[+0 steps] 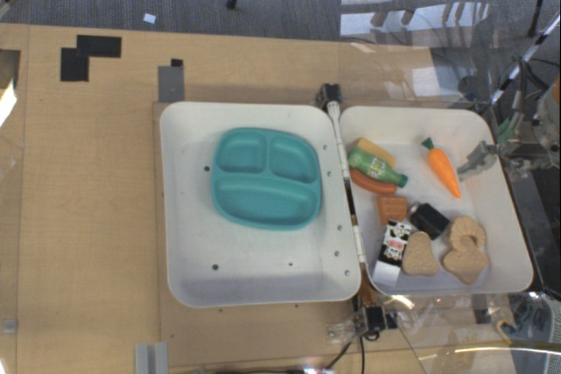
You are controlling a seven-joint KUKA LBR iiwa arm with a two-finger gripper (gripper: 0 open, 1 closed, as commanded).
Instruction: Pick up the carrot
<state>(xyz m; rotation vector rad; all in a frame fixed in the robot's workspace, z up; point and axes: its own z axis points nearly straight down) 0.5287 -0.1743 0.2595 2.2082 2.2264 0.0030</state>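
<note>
Carrot (443,169) lies in the right bin (517,228) toward two o'clock, green top pointing to eleven. Gripper (478,160) sits just at its three o'clock, blurred against the rim; whether it is wide or narrow I cannot tell. Arm is cut off at the right edge.

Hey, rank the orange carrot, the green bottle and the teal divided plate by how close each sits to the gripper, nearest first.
1. Orange carrot, right bin, just left of the gripper.
2. Green bottle, right bin's left side.
3. Teal divided plate, left bin.
</note>
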